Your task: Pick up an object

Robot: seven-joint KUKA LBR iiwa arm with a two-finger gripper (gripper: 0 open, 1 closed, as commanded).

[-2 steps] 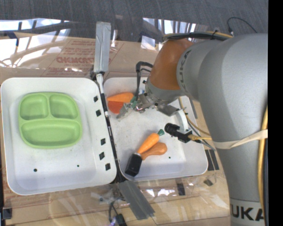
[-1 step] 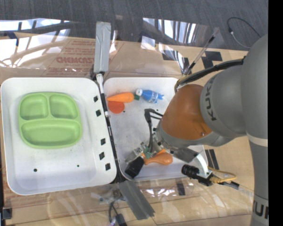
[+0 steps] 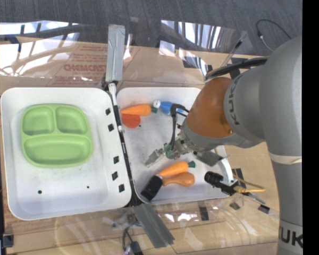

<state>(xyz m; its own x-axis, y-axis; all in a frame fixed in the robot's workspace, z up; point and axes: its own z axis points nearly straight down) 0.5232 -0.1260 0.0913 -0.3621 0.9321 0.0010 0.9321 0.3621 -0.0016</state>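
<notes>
The big grey arm (image 3: 266,105) reaches in from the right and hangs over the right bin (image 3: 143,97). Its gripper (image 3: 160,154) is low in the middle of that bin, and the fingers (image 3: 152,157) look a little spread with nothing between them, pointing to the left. Just near of the gripper lies a toy carrot (image 3: 175,168), orange with a small green top. It lies on its side, and its long way runs left to right, with the green end on the right and tipped a bit to the far side. I think it is light and hard plastic, smooth and round, so it could roll or slip. The best place to hold it looks like the fat middle, squeezing across the short way. Touching its near side is a brush with an orange handle (image 3: 179,180) and a black head, so the fingers have little room there. At the far left of this bin is another carrot (image 3: 136,110) next to a red round thing (image 3: 131,121), and a blue and white piece (image 3: 162,106) lies beside them. The left bin (image 3: 16,195) holds a green plate (image 3: 56,135) with three parts.
</notes>
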